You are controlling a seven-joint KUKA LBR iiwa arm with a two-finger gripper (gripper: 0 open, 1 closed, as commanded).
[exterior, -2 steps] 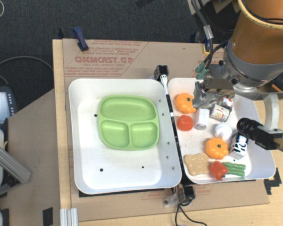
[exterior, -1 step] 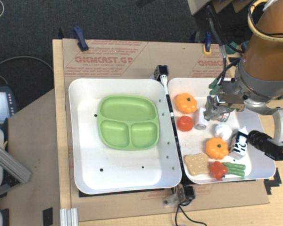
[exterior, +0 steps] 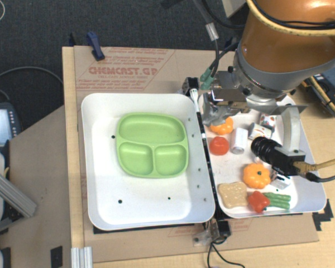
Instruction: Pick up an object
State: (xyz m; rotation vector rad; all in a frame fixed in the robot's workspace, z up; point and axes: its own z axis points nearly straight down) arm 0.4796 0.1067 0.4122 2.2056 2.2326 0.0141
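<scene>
Bench holds 2 white bins (exterior: 100,149); 1 green tray (exterior: 152,145).

Bench (exterior: 72,149): pale wood top, covered for the most part by a brown cardboard sheet (exterior: 128,66) with red print along its far side. A blue clamp (exterior: 95,45) sits at the sheet's far left corner. Two shallow white bins rest on the cardboard side by side, long edges touching. Left bin (exterior: 100,200) lies nearer the sheet's left edge; right bin (exterior: 310,197) reaches its right edge. Black cables trail off the near edge.
</scene>
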